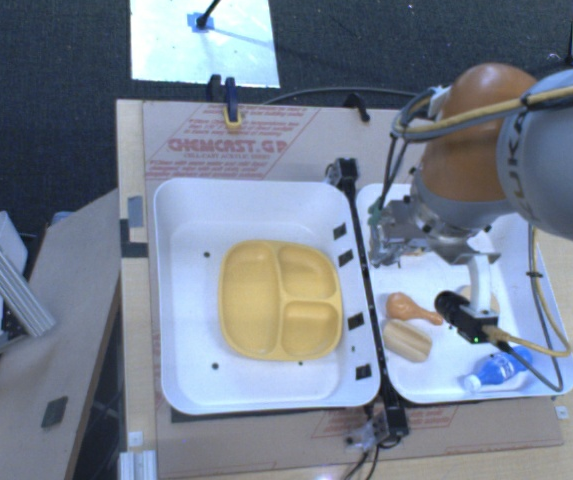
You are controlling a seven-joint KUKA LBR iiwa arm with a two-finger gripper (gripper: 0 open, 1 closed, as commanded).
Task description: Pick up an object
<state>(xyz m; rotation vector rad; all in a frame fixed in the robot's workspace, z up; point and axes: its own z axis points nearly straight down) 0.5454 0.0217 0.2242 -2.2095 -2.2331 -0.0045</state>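
Observation:
My gripper point(384, 250) hangs over the left side of the right bin point(546, 268), close to the divider between the bins. Just below it in the view lies an orange drumstick-shaped toy point(411, 308), apart from the gripper. A tan, roll-shaped piece point(407, 340) rests beside the toy towards the front. At the right bin's front right corner lies a blue bottle point(494, 370) on its side. A pale tan item point(490, 299) peeks out behind the wrist hardware, mostly hidden. I see nothing held by the gripper.
The left bin point(181, 268) holds a yellow divided plate point(281, 300) in its middle. The grey arm with its orange band point(476, 138) covers the back of the right bin. A metal frame point(6, 278) stands off the bench at far left.

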